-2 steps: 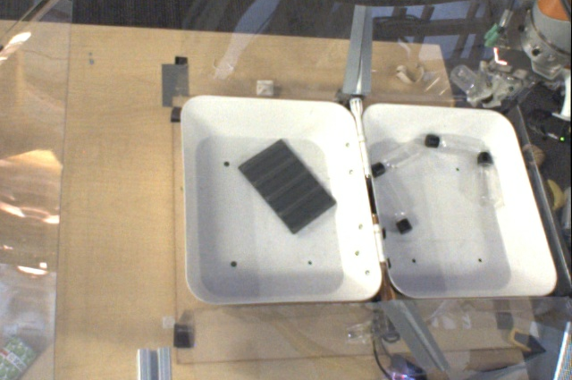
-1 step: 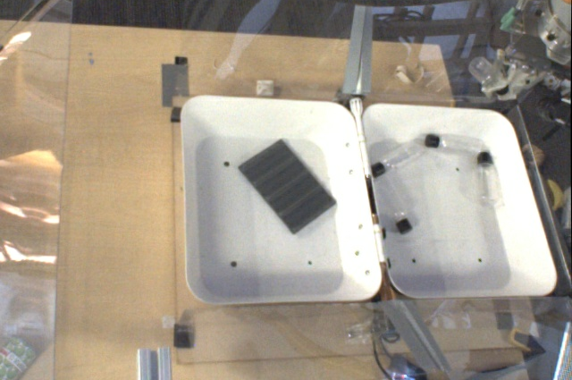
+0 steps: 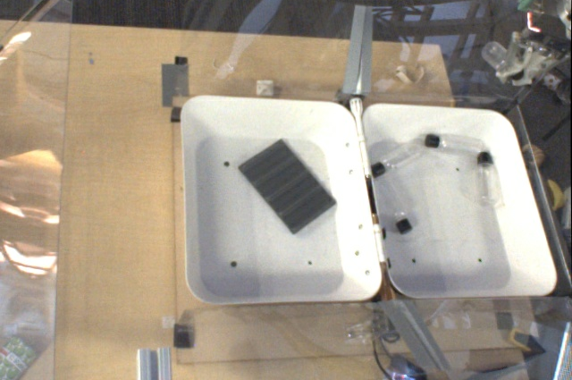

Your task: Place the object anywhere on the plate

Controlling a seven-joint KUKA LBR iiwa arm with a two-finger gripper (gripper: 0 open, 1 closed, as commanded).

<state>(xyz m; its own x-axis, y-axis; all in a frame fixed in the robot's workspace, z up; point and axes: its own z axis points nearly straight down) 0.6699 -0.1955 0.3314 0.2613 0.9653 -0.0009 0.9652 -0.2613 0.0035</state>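
Observation:
A dark grey ribbed rectangular plate (image 3: 287,185) lies flat and turned at a slant in the middle of the left white bin (image 3: 201,217). In the right white bin (image 3: 527,217) lie clear plastic pieces with black ends. One clear piece (image 3: 407,155) runs between two black ends in the upper left of that bin. Another clear piece (image 3: 487,177) lies near its right wall under a black cap (image 3: 483,159). A small black piece (image 3: 403,225) sits alone, lower in the bin. Nothing rests on the plate.
The two bins meet at a shared wall (image 3: 365,190), with a grey metal rail (image 3: 358,52) behind it. A metal fixture (image 3: 523,56) stands past the right bin's far corner. Small black blocks (image 3: 177,81) sit on the wooden bench by the left bin.

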